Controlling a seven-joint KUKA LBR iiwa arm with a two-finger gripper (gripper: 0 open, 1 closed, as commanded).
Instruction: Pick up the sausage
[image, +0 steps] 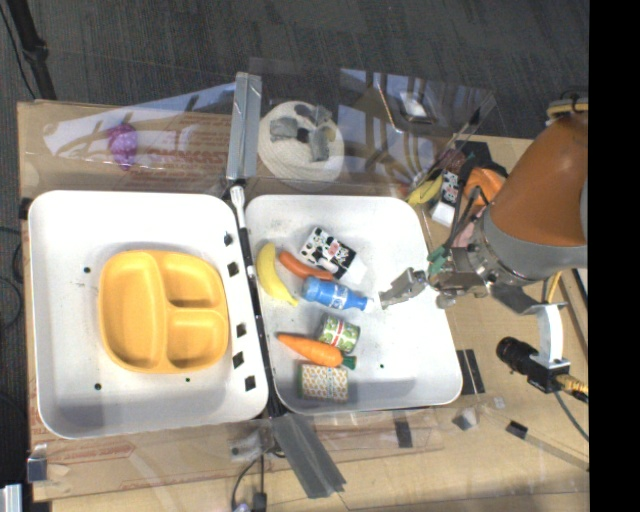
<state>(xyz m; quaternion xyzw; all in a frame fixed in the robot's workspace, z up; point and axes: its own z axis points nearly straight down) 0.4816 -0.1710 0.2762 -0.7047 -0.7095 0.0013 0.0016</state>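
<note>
Gripper (403, 287), state impossible to tell, is hovering at 3 o'clock in the right bin (425, 345), while the sausage (303, 266), probably the reddish piece at 10 o'clock, is lying wedged between banana (272, 275) and blue bottle (335, 295), risking a neighbour-snagging grasp.

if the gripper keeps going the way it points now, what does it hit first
The gripper points left across the right bin; the blue bottle lies first in that line, though its height above the bin is unclear.
</note>
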